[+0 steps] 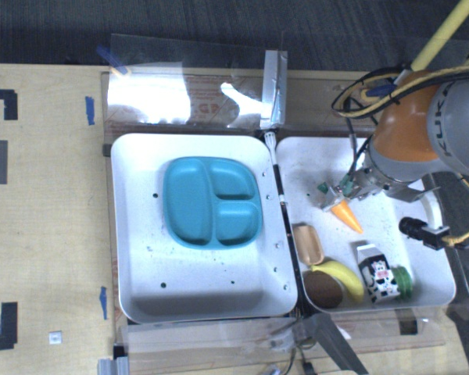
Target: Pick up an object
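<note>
- The camera view looks down on a wooden desk (39, 209) bearing two shallow white bins side by side.
- The left bin (133, 272) holds a blue divided plate (213, 201), lying flat near its middle.
- The right bin (430, 280) holds a small orange carrot (347, 215), a tan bread-like piece (308, 244), a yellow banana (344, 277), a dark brown round thing (324, 289), a black-and-white carton (379, 276) and a green thing (403, 281) just beside it.
- The grey arm with its orange band (406, 131) reaches in from the right over the right bin.
- The tool (338, 191) hangs just above the carrot's upper end; I cannot tell whether it is released or clenched, nor whether it touches the carrot.
</note>
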Tool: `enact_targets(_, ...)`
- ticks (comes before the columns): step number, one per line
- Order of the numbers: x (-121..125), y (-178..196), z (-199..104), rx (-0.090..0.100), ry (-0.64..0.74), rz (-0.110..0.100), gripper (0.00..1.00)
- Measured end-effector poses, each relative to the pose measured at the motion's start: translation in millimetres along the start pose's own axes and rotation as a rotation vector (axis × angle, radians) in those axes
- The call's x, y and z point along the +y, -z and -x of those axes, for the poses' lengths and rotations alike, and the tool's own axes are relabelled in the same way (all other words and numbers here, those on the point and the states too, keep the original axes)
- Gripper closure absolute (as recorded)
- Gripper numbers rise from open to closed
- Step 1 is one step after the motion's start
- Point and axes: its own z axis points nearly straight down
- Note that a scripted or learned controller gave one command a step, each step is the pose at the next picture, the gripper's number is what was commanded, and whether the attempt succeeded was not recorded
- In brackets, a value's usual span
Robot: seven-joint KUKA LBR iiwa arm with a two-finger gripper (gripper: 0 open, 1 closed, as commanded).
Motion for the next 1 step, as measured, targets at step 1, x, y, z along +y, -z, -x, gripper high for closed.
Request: enact_targets(1, 41.4, 86.2, -81.1, 0.004, -0.231, -0.008, 1.00)
